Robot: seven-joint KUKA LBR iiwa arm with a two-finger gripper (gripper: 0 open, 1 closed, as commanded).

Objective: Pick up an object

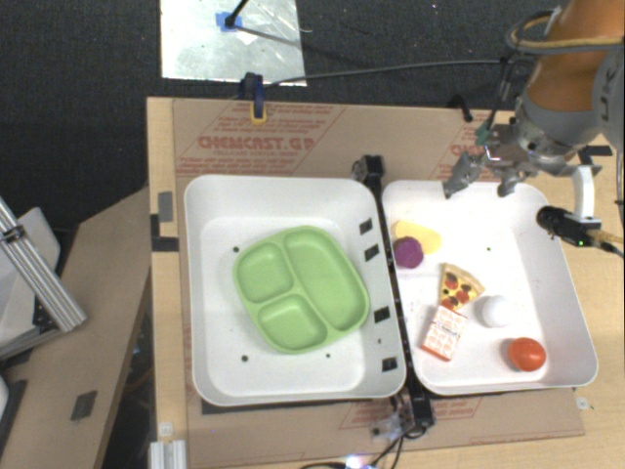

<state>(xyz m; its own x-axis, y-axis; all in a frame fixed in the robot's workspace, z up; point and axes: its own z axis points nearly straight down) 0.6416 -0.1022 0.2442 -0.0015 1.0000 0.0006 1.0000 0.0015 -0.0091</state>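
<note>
bins (293, 198): glossy white plastic | tray (300, 288): matt green plastic | bench (322, 125): cardboard

A pale green three-compartment plastic tray (300, 287) lies in the left shallow white bin (210, 223). In the right shallow white bin (566, 291), a yellow flat piece (419, 233) sits by a purple round ball (408, 253); below that ball are a pizza-slice toy, orange with red dots (459, 286), a white round object (493, 311), a small red-and-white printed box (444, 333) and an orange-red ball (527, 354). The tan cardboard tabletop (293, 135) carries faded red lettering. The grey arm with its orange band (576, 47) ends in a dark grey pincer (480, 186)
</note>
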